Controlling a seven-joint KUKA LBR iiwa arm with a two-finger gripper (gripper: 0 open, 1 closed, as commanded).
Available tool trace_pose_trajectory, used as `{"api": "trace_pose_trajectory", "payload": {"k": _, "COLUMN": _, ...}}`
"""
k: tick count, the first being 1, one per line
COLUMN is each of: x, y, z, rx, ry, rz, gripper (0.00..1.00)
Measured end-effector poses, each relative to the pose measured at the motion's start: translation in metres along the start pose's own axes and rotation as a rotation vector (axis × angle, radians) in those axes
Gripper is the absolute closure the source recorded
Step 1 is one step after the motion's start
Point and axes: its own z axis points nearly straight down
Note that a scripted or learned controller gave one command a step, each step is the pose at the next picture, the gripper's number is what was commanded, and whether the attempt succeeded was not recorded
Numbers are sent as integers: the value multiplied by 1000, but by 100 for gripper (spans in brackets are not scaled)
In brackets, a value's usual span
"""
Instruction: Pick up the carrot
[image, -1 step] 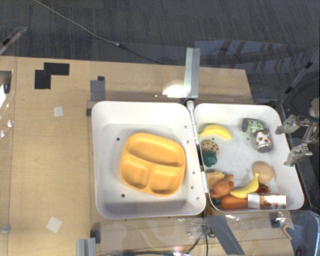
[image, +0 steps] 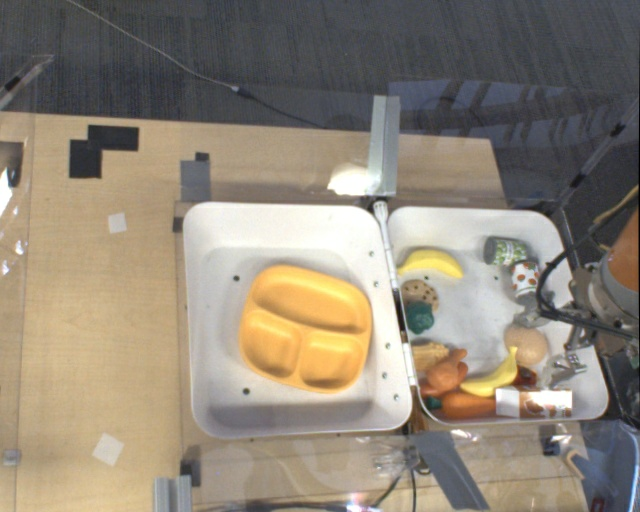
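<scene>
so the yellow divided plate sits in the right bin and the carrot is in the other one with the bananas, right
Not quite. The camera view shows the yellow divided plate in the left bin, not the right one. The carrot lies in the other bin, the right bin, along with the bananas.

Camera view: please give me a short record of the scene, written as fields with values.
left bin: holds a yellow divided tray
right bin: holds mixed toy food
carrot: orange, lying at the near edge of the right bin, beside a banana
second banana: near the far left of the right bin
arm: at the right bin's right rim, apart from the carrot
task state: carrot not yet picked up
</scene>
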Motion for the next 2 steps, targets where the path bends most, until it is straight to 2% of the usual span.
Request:
{"api": "trace_pose_trajectory", "payload": {"k": 1, "x": -24, "y": 3, "z": 63, "rx": 20, "ry": -31, "rz": -382, "gripper": 0}}
{"api": "trace_pose_trajectory", "payload": {"k": 2, "x": -51, "y": 52, "z": 78, "rx": 11, "ry": -13, "rz": -644, "gripper": 0}}
